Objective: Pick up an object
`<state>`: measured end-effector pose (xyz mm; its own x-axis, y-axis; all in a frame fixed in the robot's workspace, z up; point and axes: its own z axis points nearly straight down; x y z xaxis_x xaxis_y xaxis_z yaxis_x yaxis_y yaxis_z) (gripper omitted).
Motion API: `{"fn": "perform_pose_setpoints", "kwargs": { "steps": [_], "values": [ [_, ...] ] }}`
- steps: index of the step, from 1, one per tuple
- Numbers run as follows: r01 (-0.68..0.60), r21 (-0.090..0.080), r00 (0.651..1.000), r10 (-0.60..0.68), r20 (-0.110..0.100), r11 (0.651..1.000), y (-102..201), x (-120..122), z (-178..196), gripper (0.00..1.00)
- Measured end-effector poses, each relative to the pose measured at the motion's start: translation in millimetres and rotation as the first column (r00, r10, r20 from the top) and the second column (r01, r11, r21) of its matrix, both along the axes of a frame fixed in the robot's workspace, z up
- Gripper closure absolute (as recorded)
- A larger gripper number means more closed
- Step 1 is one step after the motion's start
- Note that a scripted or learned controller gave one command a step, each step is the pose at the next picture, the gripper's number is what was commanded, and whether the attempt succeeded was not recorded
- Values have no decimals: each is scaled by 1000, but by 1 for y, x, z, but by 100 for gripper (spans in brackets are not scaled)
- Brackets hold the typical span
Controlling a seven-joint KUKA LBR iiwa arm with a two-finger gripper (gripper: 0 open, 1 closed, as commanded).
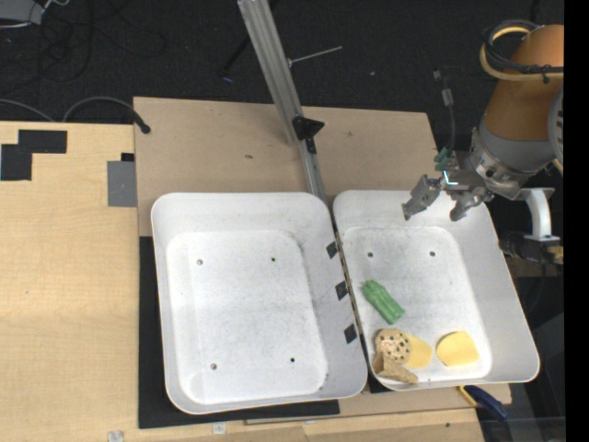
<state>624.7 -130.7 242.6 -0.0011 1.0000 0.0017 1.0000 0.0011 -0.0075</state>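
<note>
Hand [438,201] is hanging over the far edge of the right bin [515,320], fingers spread wide apart with nothing between them and not touching anything. All the stuff sits well away at the near end of that bin: a green object [383,300] near the divider, then a spotted cookie-looking thing [394,346], a tan piece [398,372] and a yellow round object [456,349]. Honestly hard to tell what those are. Left bin [175,247] sits just beside it on the table [64,293].
</note>
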Motion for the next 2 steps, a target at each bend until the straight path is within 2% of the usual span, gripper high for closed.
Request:
{"fn": "perform_pose_setpoints", "kwargs": {
  "steps": [1, 2],
  "values": [
    [-1, -1, 1000, 1, 5, 1000, 0, 1, 3, 0],
    [1, -1, 1000, -1, 0, 1000, -3, -4, -42, 0]
  ]
}}
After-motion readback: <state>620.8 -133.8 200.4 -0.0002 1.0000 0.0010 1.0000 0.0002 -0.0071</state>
